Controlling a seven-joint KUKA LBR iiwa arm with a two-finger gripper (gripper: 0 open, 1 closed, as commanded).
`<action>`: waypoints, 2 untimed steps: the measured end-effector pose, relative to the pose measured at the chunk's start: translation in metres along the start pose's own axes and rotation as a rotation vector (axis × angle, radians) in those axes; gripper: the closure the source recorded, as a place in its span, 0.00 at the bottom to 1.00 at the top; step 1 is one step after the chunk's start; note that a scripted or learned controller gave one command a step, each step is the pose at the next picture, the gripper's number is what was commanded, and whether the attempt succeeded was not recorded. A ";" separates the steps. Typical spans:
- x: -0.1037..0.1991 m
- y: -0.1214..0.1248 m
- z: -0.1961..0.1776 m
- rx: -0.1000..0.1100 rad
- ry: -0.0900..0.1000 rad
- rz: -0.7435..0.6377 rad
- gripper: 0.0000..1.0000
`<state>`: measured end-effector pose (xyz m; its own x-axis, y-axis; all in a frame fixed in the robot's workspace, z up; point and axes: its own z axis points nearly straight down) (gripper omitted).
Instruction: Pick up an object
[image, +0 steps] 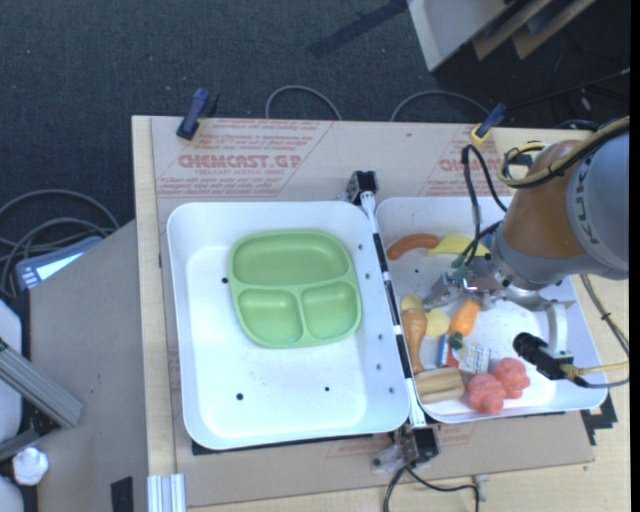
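My gripper (452, 289) is low inside the right bin (590, 395), near its middle. It hangs just above a small orange piece (463, 317) and a yellow piece (437, 322). A carrot (413, 331) lies by the bin's left wall. Farther back are an orange sausage shape (412, 243) and a yellow banana (456, 244), the banana partly behind the arm. Along the front edge lie a wooden cylinder (438, 383) and a pink-red lumpy fruit (497, 384). A small blue item (443, 350) and a white packet (476, 357) sit between them.
The left bin (200, 400) holds a green three-compartment plate (295, 286) toward its back. The grey arm with its orange band (540, 215) covers the right bin's far right side. Clamps and cables line the bench's back edge.
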<state>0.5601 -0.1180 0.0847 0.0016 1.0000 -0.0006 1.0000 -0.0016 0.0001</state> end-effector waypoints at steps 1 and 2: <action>0.000 0.000 -0.010 -0.001 0.000 0.000 1.00; 0.086 0.055 -0.101 -0.001 0.002 -0.003 1.00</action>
